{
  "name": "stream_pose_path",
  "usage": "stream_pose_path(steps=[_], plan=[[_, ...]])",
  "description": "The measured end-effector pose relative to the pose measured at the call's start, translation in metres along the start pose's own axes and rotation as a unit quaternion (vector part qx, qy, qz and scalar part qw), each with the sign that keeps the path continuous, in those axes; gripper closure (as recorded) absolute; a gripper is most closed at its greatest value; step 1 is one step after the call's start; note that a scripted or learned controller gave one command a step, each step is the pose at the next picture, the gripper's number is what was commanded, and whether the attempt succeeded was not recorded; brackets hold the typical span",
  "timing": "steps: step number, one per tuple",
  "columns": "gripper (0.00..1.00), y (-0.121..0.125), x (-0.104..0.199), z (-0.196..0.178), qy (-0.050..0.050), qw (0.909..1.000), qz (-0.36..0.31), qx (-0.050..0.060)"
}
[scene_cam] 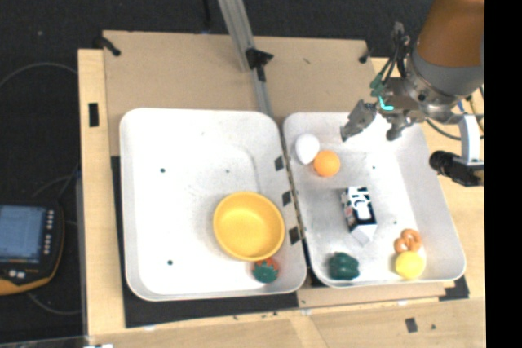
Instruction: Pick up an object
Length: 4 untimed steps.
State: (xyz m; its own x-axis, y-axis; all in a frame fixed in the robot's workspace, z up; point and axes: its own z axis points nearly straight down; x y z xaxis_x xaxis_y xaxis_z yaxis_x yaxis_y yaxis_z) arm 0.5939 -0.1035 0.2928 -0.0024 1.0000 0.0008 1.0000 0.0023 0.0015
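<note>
- Nearest the camera, along the right bin's (436,200) front edge, a dark green lump (343,266) and a yellow, lemon-like piece (409,264) with a small orange ring-shaped thing (407,240) touching it are seen.
- No single target is named by the task; the likeliest candidates are judged to be the orange ball (326,164) and the white egg-shaped piece (307,148), which lie touching at the bin's rear left, nearest the gripper (373,121).
- Both appear smooth and rounded (probably light, hard toys), so slipping is to be expected unless they are taken squarely across the middle.
- A black-and-white carton (360,212) lies mid-bin; its flat sides are judged the easiest hold of all.
- The gripper is seen hovering above the rear of the right bin, its two fingers spread apart with nothing between them.
- The ball and egg are crowded against each other and the dividing wall, which could block one finger.
- In the left bin (163,175), a yellow bowl (249,225) and a small green-and-red item (266,270) are kept well apart from the action on the table (179,69).
</note>
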Motion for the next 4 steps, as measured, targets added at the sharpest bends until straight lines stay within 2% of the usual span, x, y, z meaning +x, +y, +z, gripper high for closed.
stream_pose_path(steps=[1, 3, 4], plan=[[0.0, -0.005, 0.007, 0.053, -0.001, 1.0, 0.003, 0.003], [0.0, -0.014, 0.001, 0.14, -0.001, 1.0, 0.002, 0.003], [1.0, -0.012, 0.001, 0.126, 0.0, 1.0, 0.004, -0.001]])
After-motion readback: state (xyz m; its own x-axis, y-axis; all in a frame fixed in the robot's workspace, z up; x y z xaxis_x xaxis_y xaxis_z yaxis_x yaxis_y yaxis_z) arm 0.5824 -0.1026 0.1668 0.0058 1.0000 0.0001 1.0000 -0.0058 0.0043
